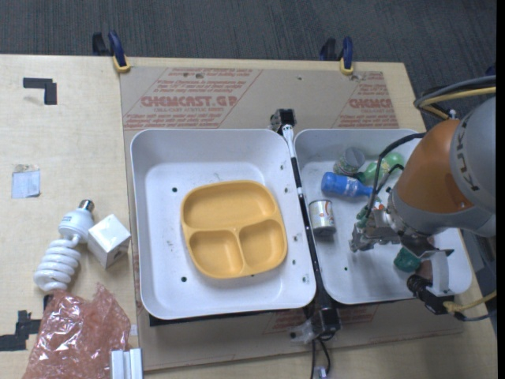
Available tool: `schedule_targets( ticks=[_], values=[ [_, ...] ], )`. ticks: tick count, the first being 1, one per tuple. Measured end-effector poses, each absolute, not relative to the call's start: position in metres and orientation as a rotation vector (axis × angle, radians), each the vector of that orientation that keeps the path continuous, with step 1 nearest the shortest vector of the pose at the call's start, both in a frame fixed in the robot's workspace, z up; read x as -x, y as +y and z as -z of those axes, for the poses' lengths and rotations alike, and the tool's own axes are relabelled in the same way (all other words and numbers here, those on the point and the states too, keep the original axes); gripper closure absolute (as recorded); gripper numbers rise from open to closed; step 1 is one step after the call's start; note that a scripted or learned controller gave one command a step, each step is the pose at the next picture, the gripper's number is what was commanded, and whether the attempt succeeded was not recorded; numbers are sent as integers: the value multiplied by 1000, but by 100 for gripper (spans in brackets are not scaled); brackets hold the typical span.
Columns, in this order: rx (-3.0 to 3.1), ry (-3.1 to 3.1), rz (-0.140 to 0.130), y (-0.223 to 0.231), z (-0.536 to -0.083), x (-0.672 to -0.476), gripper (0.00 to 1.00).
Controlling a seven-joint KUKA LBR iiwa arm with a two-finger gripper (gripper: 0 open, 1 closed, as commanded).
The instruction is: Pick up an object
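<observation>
The objects lie in the right bin (341, 289), and the arm (442, 176) leans in over it from the right, its orange band above the wrist and the grey wrist bent downward toward the bin floor. The gripper (364, 237) hangs low over the bare middle of that bin; whether its jaws are apart or closed cannot be told, for the wrist body hides much of them, and nothing is seen between them. Just left of the jaws stands a small silver can (321, 216), close to the wall shared by the two bins. Above the jaws, toward the far wall, lies a blue bottle (344, 185) on its side, and beyond it a green and grey cluster (364, 161) of items too crowded to tell apart. To the right of the jaws, partly under the wrist, a dark green object (406, 260) shows. Well to the left of the jaws, the left bin (154, 212) holds a yellow divided tray (234, 229).
</observation>
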State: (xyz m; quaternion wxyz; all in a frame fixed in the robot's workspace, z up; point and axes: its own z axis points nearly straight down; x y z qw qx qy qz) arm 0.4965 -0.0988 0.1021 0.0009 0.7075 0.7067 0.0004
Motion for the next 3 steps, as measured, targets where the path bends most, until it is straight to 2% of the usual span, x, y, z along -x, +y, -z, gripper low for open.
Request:
schedule_targets(
  ticks=[1,2,3],
  values=[
    [-2219,2223,-1,-32,-192,-484,100],
    [-2218,2223,-1,-32,-192,-484,0],
    [-2218,2223,-1,-32,-192,-484,0]
  ],
)
